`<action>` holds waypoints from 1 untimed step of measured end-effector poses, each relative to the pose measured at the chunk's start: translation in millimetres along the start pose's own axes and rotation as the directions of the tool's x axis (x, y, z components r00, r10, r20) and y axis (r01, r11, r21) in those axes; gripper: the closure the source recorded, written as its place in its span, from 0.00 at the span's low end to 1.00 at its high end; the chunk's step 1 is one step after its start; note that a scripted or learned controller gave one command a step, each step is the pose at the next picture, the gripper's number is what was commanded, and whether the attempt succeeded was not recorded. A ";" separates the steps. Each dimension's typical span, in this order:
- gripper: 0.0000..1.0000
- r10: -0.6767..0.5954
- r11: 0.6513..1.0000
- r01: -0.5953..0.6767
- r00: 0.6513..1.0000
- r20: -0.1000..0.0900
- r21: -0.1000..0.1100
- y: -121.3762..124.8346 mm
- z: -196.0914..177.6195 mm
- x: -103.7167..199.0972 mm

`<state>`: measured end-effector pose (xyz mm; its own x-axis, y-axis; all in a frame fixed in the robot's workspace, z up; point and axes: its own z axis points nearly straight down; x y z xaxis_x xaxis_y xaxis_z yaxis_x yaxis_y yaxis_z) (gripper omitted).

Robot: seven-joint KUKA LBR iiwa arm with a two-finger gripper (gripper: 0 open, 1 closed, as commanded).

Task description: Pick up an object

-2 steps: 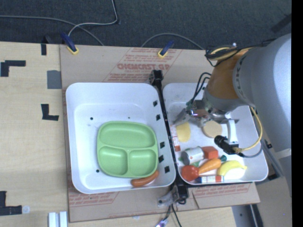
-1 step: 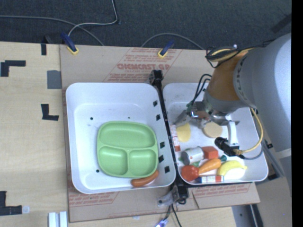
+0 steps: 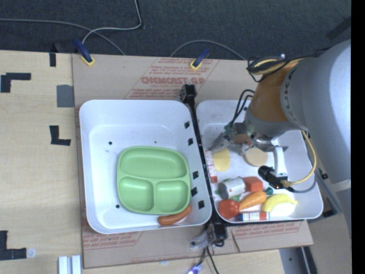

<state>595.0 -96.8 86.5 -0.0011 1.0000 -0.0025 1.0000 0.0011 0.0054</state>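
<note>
Nearest the camera, the right bin (image 3: 311,213) holds a crowded row along its front wall: a red piece (image 3: 227,209), a toy carrot (image 3: 252,199), a marker-like stick (image 3: 251,216), a yellow banana (image 3: 279,203) and a small grey can (image 3: 232,185). All look like light, stiff plastic toys, smooth and likely slippery; the carrot's narrow body seems the easiest to pinch across, while the can would need a wide grip.

Further back lies a pale yellow lemon-like piece (image 3: 222,160), rounded and probably prone to roll, best taken across its short width. The hand (image 3: 231,135) hovers just beyond it, low in the bin; how far it is open cannot be told, and nothing is seen in it.

In the left bin (image 3: 91,119) sit a green divided plate (image 3: 153,178) and a sausage (image 3: 174,216).
</note>
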 end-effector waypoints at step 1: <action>0.00 0.000 1.000 0.000 1.000 -0.001 0.001 0.5 0.2 -0.5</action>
<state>595.5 -97.2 86.3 -0.0015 1.0000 -0.0013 1.0000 0.0015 0.0040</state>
